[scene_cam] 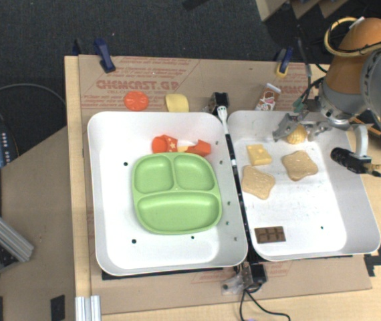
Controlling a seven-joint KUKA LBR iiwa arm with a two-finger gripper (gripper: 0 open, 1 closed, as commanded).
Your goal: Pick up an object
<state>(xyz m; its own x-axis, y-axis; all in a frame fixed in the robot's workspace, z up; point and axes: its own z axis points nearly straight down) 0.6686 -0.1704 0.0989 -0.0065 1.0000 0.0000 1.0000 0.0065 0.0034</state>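
My gripper [300, 130] hangs over the far end of the right bin [351, 206], low over the bin floor. Its fingers stand open, one on each side of a small tan-yellow piece [298, 137] that lies between them. Closer to me in the same bin lie a yellow block [259, 154], a toast-like slice [299, 165], a second slice [257, 182] and a brown chocolate bar [269, 234] near the front. None of these touches the gripper.
The left bin [107, 179] holds a green divided plate [176, 192], with red and orange toy pieces [166, 144] behind it. Beyond the bins on the board lie an orange disc [136, 100], a yellow piece [176, 103] and a small carton [266, 99].
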